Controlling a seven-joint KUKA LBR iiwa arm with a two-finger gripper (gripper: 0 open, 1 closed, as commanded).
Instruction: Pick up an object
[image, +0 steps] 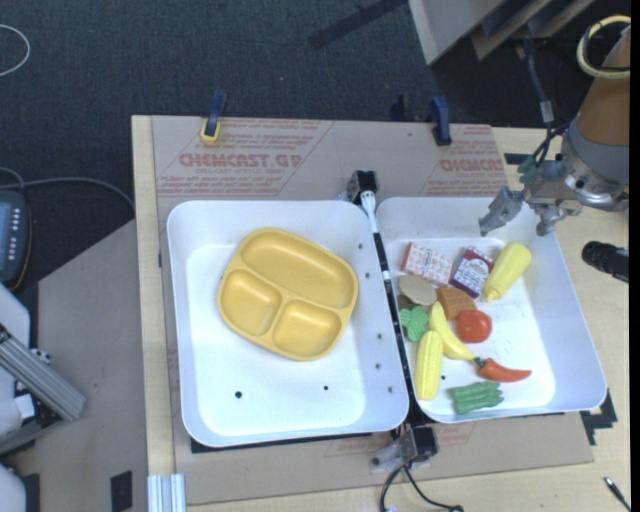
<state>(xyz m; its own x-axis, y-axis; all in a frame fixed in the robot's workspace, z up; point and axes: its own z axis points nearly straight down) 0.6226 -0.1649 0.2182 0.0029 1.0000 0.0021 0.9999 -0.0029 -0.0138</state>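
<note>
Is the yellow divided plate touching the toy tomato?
Apart. The camera view shows the yellow plate in the left bin and the tomato in the right bin, with the bin walls between them.

Tabletop (300, 160), printed brown board, carries 2 white bins side by side: left bin (200, 400) & right bin (570, 310).

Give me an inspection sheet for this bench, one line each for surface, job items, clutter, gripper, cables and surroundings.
Surface: cardboard-covered bench bearing left bin and right bin.
Job's things: toy food heaped in the right bin, including corn cob, tomato, banana, chili pepper.
Clutter: yellow divided plate in the left bin.
Grippers: gripper above the right bin's far edge, fingers open, holding nothing.
Cables: black cable between the bins.
Surroundings: dark carpet; blue clamp.
</note>
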